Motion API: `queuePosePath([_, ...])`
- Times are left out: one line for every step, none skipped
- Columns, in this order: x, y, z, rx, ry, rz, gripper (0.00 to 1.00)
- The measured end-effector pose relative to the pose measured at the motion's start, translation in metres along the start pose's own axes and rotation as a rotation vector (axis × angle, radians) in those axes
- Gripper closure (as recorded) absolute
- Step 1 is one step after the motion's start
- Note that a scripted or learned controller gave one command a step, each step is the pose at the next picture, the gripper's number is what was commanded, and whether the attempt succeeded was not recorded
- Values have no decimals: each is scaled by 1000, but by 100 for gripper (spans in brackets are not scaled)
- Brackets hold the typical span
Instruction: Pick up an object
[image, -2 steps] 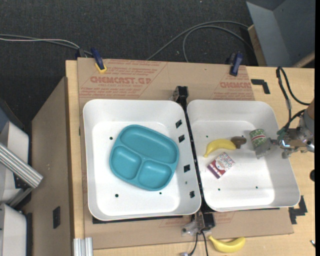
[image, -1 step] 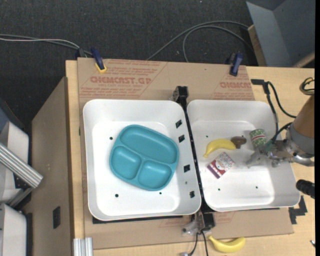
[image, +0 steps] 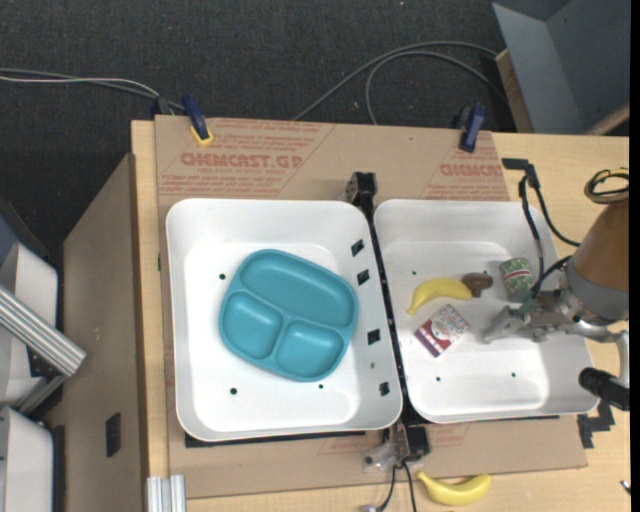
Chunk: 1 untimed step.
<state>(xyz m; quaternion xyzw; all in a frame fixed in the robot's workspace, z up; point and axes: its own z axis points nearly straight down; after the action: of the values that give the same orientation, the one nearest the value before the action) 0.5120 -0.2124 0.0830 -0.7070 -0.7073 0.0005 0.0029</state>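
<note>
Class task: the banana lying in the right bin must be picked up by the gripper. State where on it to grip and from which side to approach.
Grip the banana across its thick middle, coming straight down from above. It lies flat and curved on the right bin floor, with bare floor along both long sides there for fingers. Its right end is crowded by a small brown object, so probably avoid that end.

1. The two bins, the left bin (image: 190, 300) and the right bin (image: 470, 385), are plain white.
2. A teal divided plate (image: 288, 314) lies in the left bin.
3. In the right bin lie a yellow banana (image: 440, 292), and at its 5 o'clock a red-and-white packet (image: 442, 329).
4. At the banana's 3 o'clock stands a green-and-white patterned cup (image: 516, 275).
5. The brown cardboard sheet (image: 250, 160) carries red lettering.
6. A second yellow banana (image: 457, 488) lies at the right bin's 6 o'clock.
</note>
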Motion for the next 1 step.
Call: queuePosePath([0, 1, -13, -5, -1, 0, 100])
